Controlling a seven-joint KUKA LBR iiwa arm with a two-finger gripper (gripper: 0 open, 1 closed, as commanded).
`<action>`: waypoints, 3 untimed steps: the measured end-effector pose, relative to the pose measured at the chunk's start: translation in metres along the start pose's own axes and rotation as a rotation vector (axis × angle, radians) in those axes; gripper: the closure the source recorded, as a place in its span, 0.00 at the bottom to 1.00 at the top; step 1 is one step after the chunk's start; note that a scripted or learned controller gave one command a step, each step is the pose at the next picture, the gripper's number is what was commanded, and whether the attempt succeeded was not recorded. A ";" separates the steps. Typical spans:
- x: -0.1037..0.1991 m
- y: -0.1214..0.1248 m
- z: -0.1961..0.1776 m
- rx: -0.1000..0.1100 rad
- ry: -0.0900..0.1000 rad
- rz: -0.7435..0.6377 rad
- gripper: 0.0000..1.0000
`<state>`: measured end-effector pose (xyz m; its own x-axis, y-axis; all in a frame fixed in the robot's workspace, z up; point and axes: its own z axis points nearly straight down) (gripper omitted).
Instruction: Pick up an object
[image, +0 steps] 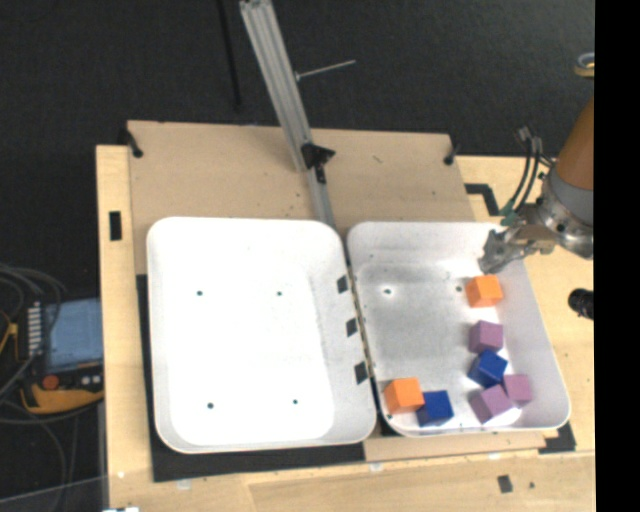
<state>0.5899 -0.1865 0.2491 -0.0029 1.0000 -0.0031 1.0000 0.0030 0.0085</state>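
No legible text (or numbers) anywhere

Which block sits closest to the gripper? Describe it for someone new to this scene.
Look in the right-hand white bin, near its far right rim, just below the gripper. There sits an orange cube, apart from the purple and blue blocks; the other orange cube lies at the near edge.

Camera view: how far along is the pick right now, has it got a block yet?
Done: the gripper has reached the right bin, near its far right corner, just above the orange block. In hand: nothing visibly held; that block sits on the bin floor. Left: the grasp and the lift. The other blocks, including a second orange one and a blue one, lie along the bin's near and right sides.
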 end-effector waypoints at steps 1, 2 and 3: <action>-0.002 0.002 -0.050 0.001 0.000 -0.001 1.00; 0.042 -0.011 -0.036 0.008 0.003 -0.002 1.00; 0.090 -0.016 -0.040 0.007 0.004 -0.004 1.00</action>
<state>0.5734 -0.0965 0.2886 -0.0066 1.0000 0.0006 1.0000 0.0066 0.0017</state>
